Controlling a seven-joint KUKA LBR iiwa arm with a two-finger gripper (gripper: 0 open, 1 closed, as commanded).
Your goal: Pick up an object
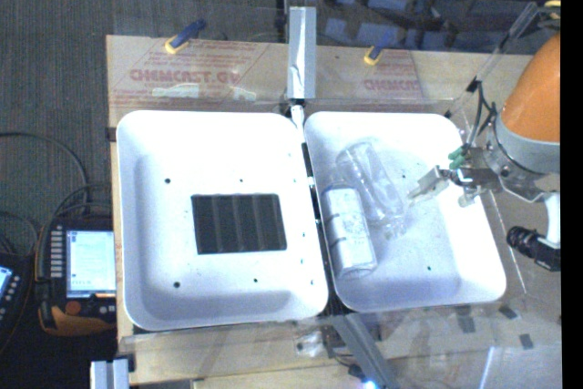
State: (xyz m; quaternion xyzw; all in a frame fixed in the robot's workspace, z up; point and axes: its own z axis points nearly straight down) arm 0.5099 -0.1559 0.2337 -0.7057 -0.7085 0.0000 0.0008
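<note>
A flat black ribbed rectangle (239,223) lies in the middle of the left bin (146,150). In the right bin (474,278), a clear plastic bottle (372,182) lies slanted near the left side. A pale grey cylinder (349,230) lies just below it, along the left wall. My gripper (435,183) hangs over the right part of the right bin, pointing left toward the clear bottle and a short way from it. Nothing shows in its grasp. The arm's orange band (537,96) sits at the right edge.
A metal post (301,55) stands behind the seam between the bins. Blue and yellow clamps (185,34) hold the board at the back. A handheld controller (82,261) lies on the floor at the left. Cables run by the right bin's right wall.
</note>
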